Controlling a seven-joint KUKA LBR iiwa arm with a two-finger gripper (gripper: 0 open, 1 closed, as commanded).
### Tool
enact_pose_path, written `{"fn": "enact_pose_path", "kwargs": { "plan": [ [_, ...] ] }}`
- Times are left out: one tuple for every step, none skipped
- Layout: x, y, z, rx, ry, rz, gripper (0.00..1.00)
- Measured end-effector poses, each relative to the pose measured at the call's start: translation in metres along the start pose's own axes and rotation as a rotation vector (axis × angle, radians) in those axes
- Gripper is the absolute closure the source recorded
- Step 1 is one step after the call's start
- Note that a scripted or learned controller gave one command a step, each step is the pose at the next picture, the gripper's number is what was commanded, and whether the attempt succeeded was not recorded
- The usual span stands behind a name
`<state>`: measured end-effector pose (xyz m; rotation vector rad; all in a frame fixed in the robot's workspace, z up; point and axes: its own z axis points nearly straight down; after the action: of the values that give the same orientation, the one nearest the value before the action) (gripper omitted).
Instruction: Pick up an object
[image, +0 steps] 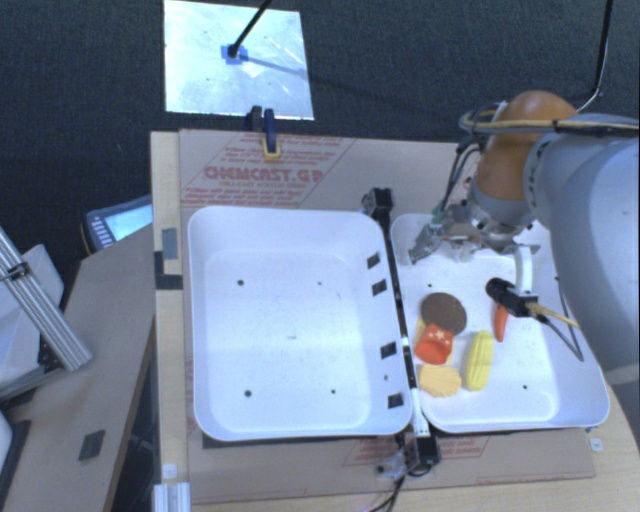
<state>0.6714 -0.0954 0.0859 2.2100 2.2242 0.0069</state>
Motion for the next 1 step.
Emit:
{"fn": "enact_pose_path", "kwargs": {
  "plan": [
    [-0.0222,-0.0352,0.0012,0.008,0.0,0.007,0.0]
  ]
}}
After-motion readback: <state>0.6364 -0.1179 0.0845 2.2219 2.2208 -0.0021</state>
